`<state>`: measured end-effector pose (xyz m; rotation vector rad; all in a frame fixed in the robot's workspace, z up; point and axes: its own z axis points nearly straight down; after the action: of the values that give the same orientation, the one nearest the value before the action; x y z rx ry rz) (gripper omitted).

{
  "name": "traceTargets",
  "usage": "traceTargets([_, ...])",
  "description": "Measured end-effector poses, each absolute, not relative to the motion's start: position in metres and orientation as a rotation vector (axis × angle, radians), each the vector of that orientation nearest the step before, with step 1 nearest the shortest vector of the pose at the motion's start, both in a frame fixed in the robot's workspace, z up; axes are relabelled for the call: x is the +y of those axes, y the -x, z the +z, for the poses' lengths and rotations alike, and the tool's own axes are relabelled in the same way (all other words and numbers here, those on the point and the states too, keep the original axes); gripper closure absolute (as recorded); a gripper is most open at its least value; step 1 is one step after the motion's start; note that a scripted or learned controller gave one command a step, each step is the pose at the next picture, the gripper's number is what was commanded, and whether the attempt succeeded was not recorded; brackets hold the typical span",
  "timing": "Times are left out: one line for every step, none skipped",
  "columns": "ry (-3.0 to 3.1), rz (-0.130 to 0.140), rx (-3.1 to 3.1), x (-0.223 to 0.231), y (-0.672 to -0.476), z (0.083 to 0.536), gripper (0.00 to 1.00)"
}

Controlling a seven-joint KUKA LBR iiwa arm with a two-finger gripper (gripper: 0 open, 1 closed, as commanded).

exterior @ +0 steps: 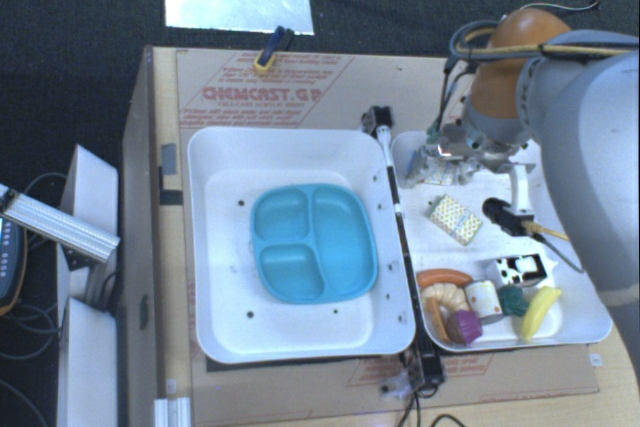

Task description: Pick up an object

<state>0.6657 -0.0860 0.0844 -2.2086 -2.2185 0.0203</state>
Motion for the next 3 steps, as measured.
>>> traceTargets([2.208,0.031,-2.221,-0.089,-0.665,0.094,1.0])
traceTargets([2.222,-0.002,-2.226,-0.107,-0.608,0.16,1.0])
traceTargets([2.221,-0.002,-2.225,-0.106,-0.607,0.159,0.0])
